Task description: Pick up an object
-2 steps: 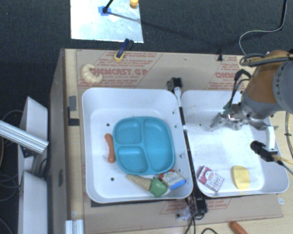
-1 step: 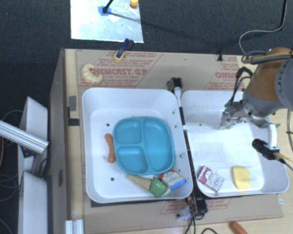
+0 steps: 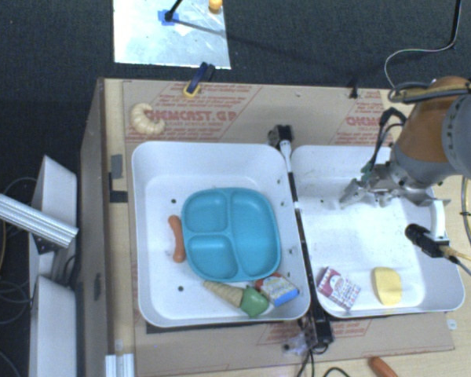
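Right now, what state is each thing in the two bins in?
blue plate: flat in left bin, compartments bare
sausage: lying beside plate's left edge
ice-cream cone: on its side
red packet: flat in right bin
yellow block: flat, apart from packet
hand: above right bin

My arm (image 3: 455, 136) is a thick grey cylinder with a broad orange band (image 3: 424, 132) above the wrist. My tool (image 3: 359, 191) is pale grey metal with slim fingers. A dark cable (image 3: 424, 53) loops away toward twelve o'clock from the wrist.
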